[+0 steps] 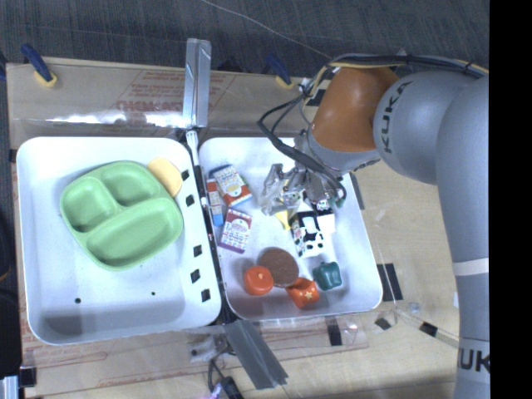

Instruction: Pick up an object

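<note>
Black-and-white toy (312, 239) | lies in right bin (366, 256) just below hand (287, 191) | hand low over clutter, finger state: cannot tell | advice: centre over 1 item, clear of neighbouring red boxes (229, 185), before closing

Dark carpet (100, 15) beyond wooden bench (91, 86)

One fixed camera looks down at a slant on both white bins (33, 223), arm (432, 123) entering from right.
</note>
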You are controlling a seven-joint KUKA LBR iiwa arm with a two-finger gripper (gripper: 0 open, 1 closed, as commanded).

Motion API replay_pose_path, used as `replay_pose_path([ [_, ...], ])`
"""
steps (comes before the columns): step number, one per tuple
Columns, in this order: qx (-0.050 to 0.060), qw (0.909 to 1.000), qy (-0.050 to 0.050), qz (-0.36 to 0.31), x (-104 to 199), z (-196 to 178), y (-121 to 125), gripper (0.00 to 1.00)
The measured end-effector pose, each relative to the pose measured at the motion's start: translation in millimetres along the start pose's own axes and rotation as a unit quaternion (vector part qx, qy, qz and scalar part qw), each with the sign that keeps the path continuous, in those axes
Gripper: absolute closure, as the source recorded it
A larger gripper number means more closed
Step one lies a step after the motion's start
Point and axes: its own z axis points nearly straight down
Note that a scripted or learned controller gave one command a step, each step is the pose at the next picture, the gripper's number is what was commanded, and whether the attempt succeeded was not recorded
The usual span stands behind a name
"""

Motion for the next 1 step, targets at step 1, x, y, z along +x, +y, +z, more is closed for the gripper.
replay_pose_path([
  [1, 0.002, 1.0, -0.003, -0.008, -35.2, -114.4, -7.6, 1.0],
])
